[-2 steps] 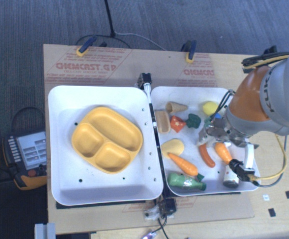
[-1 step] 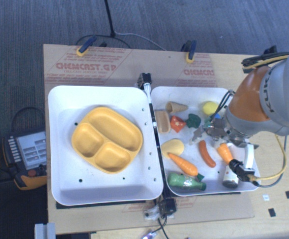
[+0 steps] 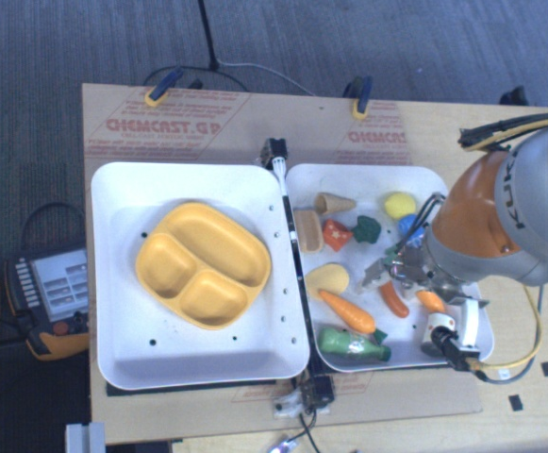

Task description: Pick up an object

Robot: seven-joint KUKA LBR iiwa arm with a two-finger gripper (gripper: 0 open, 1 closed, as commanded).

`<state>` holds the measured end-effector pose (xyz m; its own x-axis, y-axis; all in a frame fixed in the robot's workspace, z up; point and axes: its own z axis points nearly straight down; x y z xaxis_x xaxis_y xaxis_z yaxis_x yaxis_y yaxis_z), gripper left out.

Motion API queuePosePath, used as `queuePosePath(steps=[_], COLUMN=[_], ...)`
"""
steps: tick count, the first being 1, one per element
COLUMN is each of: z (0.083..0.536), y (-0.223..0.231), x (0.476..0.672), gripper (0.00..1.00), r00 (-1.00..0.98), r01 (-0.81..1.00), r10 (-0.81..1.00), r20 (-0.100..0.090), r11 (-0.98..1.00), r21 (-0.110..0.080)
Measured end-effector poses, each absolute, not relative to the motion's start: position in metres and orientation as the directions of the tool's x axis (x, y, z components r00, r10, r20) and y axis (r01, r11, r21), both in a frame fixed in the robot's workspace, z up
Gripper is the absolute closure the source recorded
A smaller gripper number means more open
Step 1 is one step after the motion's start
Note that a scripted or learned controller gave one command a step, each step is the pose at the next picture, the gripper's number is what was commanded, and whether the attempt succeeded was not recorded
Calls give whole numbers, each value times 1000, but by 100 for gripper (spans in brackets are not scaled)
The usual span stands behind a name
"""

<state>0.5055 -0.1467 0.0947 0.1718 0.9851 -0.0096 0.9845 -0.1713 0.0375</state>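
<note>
The right bin holds several toy foods: a cone, a yellow lemon, a blue piece, a red piece, a green broccoli, a tan bread slice, a pale yellow disc, a carrot and a green item. My gripper is low in this bin's right half, just above a small red-orange sausage and right of the pale disc. The wrist hides its tips. Nothing shows held in it.
The left bin carries a yellow divided plate. An orange piece lies under the wrist at the right bin's right side. The arm's orange band covers that bin's right wall. Clamps and a cable sit along the bench's far edge.
</note>
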Motion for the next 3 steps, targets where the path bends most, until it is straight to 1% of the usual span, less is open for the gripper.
queuePosePath(steps=[1, 2, 3], z=[105, 105, 115], y=[-148, -148, -148], x=[505, 505, 505], gripper=[100, 0, 100], r00=[175, 175, 175], r01=[984, 984, 984], r10=[985, 985, 985], r20=[-10, -10, -10], r11=[-174, -174, -174], r21=[36, 35, 33])
